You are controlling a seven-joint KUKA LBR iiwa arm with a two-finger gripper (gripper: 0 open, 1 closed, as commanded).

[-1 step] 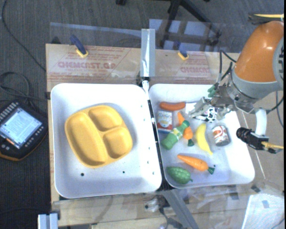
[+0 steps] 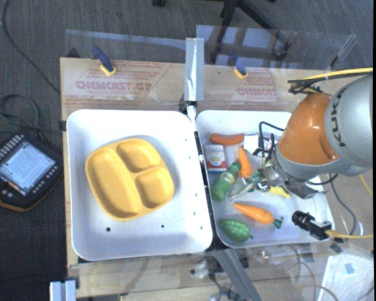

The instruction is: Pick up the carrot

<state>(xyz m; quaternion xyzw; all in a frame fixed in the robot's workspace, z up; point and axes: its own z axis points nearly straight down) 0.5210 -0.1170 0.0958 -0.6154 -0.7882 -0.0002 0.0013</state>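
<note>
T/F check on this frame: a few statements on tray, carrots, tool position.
1. The yellow tray sits in the left bin. True.
2. A carrot lies in the right bin. True.
3. The tool is over the left bin. False: it is over the right bin.
4. The yellow tray holds a carrot. False: its compartments hold nothing.
5. A green bottle lies left of the tool. True.

Two shallow white bins sit side by side on a bench. Left bin (image 2: 81, 231) holds a yellow divided tray (image 2: 130, 177) w/ three compartments. Right bin (image 2: 288, 119) – a sausage (image 2: 227, 139), small can (image 2: 215, 158), green bottle (image 2: 225, 182), green veg (image 2: 235, 229). A handheld controller (image 2: 22, 168) lies on the floor at far left.
</note>
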